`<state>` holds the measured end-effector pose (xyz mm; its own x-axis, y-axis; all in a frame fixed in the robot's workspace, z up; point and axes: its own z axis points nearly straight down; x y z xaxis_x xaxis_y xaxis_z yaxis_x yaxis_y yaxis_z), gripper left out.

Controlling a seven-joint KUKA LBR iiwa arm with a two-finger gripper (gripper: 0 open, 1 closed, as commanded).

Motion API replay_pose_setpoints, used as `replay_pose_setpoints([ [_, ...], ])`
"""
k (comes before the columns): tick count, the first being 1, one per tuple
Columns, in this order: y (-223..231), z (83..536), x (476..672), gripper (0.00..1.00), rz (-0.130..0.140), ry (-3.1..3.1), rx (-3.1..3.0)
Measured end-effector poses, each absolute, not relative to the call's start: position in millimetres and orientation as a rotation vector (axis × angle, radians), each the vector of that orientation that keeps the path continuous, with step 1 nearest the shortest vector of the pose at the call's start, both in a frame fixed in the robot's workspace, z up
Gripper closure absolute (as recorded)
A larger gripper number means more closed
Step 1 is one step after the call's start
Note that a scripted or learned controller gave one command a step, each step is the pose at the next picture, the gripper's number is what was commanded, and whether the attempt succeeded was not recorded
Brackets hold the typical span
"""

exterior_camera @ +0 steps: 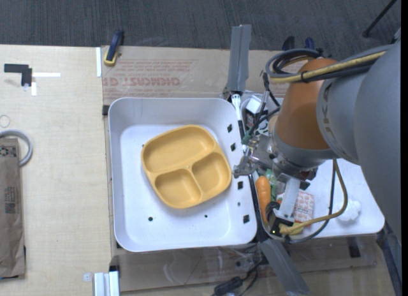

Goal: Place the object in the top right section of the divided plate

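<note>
Right now the gripper is hovering over the right bin, its grip impossible to tell; the carrot is lying just below, long axis vertical, plate leftward

Divided plate: yellow, three sections, lies flat in left white bin, rotated askew. Carrot-like orange object: elongated, lies lengthwise in right bin, just beside the wall between bins, partly under the arm.

Pale wooden bench stands on dark grey carpet.
</note>
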<state>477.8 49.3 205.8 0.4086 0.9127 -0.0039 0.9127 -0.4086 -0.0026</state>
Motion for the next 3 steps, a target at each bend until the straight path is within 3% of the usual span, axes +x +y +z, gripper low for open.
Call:
replay_pose_setpoints([
  [3, 49.3, 205.8, 477.8, 0.0, 0.007, -1.708, -2.637],
])
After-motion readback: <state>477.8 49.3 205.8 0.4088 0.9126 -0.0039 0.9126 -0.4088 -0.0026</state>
